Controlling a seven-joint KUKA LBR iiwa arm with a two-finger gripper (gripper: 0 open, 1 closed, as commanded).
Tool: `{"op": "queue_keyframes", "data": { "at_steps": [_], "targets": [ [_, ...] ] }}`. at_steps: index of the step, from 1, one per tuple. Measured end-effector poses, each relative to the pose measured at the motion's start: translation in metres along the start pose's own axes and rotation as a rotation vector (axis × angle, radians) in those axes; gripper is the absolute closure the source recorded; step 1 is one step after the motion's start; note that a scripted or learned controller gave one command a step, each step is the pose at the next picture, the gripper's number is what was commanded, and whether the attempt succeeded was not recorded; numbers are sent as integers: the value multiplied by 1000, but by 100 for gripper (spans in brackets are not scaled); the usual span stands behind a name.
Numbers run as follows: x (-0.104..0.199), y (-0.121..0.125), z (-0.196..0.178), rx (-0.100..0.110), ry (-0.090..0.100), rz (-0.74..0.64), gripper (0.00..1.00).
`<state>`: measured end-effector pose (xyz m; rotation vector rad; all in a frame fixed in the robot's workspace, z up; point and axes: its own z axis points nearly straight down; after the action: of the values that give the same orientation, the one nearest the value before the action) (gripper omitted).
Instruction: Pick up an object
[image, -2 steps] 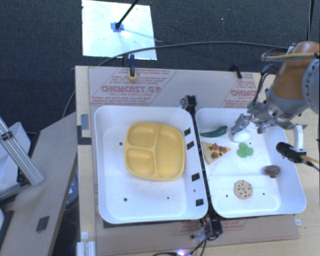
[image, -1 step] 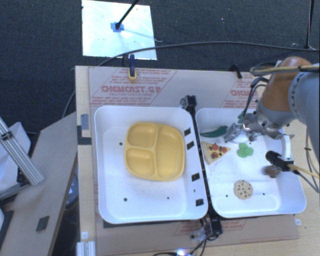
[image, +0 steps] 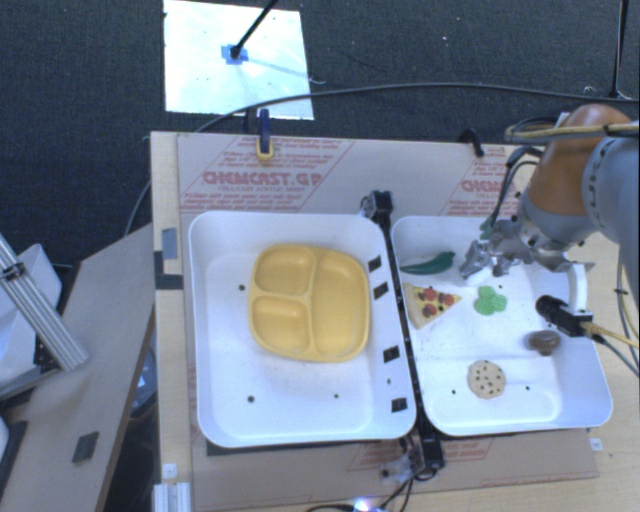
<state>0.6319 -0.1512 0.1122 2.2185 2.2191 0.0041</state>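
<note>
Left of centre on the desk (image: 250, 165), I see a yellow divided plate (image: 308, 302) in the left bin (image: 215, 330). Further right, the right bin (image: 575, 400) holds a green pepper (image: 428, 264), pizza slice (image: 430, 303), green piece (image: 489, 300), cookie (image: 486, 379) and brown lump (image: 544, 342). At upper right the jaws (image: 483, 262) hang above the bin floor, between pepper and green piece; I cannot tell their state.

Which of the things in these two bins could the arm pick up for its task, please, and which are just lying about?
For the job:
gripper, over the right bin
green pepper toy
pizza slice toy
green broccoli-like toy
cookie toy
small brown toy

Lying about:
yellow divided plate in the left bin
blue-handled clamp at the board's far edge
</note>
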Motion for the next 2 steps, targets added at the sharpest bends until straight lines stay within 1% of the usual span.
{"op": "queue_keyframes", "data": {
  "at_steps": [1, 2],
  "targets": [
    [9, 0, -49, -1, 0, -4, 100],
    [0, 6, -107, -3, -1, -4, 100]
  ]
}}
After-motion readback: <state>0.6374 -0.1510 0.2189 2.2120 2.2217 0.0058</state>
